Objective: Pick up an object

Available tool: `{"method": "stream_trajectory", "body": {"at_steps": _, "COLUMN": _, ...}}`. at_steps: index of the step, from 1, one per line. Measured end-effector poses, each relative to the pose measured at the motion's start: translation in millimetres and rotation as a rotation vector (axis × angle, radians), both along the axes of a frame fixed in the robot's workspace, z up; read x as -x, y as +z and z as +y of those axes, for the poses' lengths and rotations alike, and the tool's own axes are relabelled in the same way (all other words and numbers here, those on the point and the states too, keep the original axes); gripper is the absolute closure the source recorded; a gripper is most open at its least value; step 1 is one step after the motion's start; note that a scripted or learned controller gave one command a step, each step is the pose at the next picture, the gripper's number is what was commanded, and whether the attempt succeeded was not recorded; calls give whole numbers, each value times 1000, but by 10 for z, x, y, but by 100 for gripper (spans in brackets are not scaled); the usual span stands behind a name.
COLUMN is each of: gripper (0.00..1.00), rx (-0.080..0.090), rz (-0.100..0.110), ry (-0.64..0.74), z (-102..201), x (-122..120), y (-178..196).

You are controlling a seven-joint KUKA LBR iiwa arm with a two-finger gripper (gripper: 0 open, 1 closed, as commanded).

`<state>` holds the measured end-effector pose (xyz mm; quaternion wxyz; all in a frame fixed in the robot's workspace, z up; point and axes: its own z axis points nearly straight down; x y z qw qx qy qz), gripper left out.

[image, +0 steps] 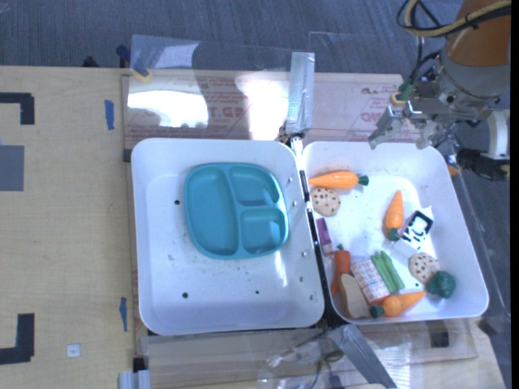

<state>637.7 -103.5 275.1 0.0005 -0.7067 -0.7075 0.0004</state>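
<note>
Where the desk (57, 217) carries its two white bins side by side, the left bin (154, 298) holds a blue divided plate (235, 211) lying flat near its middle. The right bin (470, 290) holds the small toy foods: three carrots (one (334, 180) near the far rim, one (394, 211) tilted toward the right wall, one (401, 302) at the near edge), two chocolate-chip cookies (325, 202) (422, 266), a slice of bread (352, 295), green beans (388, 271), a broccoli floret (442, 283) and a black-and-white card (417, 227). The arm's claw (405, 120) hangs above the far right rim of the right bin, apart from every item; whether it is open or closed cannot be told.
</note>
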Motion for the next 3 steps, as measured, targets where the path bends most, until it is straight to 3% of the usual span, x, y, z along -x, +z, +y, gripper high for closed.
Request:
{"method": "stream_trajectory", "body": {"at_steps": 1, "gripper": 0, "rx": 2, "rz": -11, "ry": -87, "z": -198, "x": -300, "y": 888}}
{"method": "stream_trajectory", "body": {"at_steps": 2, "gripper": 0, "rx": -1, "rz": 9, "ry": -35, "z": -93, "x": 130, "y": -537}}
{"method": "stream_trajectory", "body": {"at_steps": 3, "gripper": 0, "rx": -1, "rz": 4, "ry": -268, "z": -520, "x": 475, "y": -841}}
